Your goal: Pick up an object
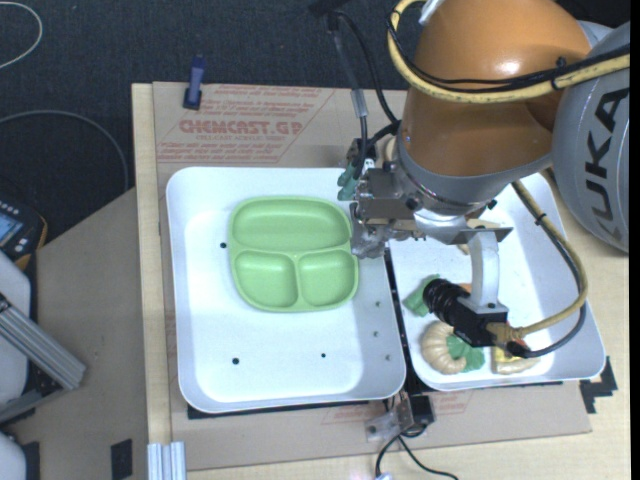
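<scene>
The green divided plate (293,253) is the nearest candidate for the pick. It lies flat in the far half of the left bin (200,353), right way up, with one wide compartment on the far side and two smaller ones on the near side. Its slightly longer axis runs across the view, from the bin's middle toward the wall shared with the right bin (548,268). The gripper (368,230) hangs at that same end, right over the plate's right rim and beside the dividing wall, so the plate extends from it toward the view's left. A grasp would most likely take the thin rim directly below rather than the body of the plate. The wrist hides the tip, so it cannot be made out whether the gripper is spread or closed, and nothing is seen held in it. Farther out, the near corner of the right bin holds a small cluster: one tan ring-shaped piece (438,346), one green scrap (463,349) touching it, and one pale yellow piece (511,362) just beside them, all well apart from the gripper. By count there is one plate, two bins, three small pieces, and three dark specks (235,360) on the left bin's floor.
</scene>
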You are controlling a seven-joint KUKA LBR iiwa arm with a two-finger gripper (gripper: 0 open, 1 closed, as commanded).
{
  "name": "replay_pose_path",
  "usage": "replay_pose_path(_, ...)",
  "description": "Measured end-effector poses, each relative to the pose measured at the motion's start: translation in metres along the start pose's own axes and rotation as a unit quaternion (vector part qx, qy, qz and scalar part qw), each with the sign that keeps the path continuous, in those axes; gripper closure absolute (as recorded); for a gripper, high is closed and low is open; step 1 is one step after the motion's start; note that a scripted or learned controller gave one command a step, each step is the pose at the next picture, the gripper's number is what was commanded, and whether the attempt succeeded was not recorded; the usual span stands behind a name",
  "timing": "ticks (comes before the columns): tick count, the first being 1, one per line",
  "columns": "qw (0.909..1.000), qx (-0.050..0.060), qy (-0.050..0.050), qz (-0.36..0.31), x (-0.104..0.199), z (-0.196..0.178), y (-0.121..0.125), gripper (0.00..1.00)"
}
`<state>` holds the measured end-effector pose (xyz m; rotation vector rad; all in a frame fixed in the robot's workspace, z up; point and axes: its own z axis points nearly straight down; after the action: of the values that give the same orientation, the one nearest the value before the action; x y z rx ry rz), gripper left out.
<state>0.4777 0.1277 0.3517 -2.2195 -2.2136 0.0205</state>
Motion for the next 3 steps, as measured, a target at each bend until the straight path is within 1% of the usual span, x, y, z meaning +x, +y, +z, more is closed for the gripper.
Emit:
replay_pose_path(1,1.0,-0.008,0.003,-0.001,0.001,-0.018,0.002,1.0)
replay_pose_path(2,0.9999,-0.009,0.003,-0.004,0.043,-0.047,0.001,1.0)
replay_pose_path(3,1.0,-0.003,0.001,0.002,-0.012,0.005,0.001,1.0)
